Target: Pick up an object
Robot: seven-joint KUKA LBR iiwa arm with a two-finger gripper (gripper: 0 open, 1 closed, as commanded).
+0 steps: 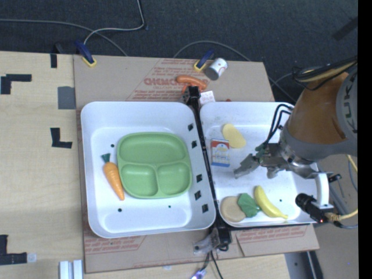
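Presently, camera view:
Gripper [247,166]: centre-right of frame, over the right bin [264,110]; fingers look apart, nothing between them.
Nearest object: small carton [220,153], just left of the fingertips.
Advice: descend squarely, close across the carton's narrow sides.
Obstructions: yellow piece [234,135] above; banana [267,202], green item [248,205] below; divider wall close.

Even overhead light is washing out the white bins [93,156]; soft shadows, slightly blurry, low-resolution frame.

Robotics lab: cardboard-lined bench [244,77], clamped bins [93,156] (loose cables [139,10]).
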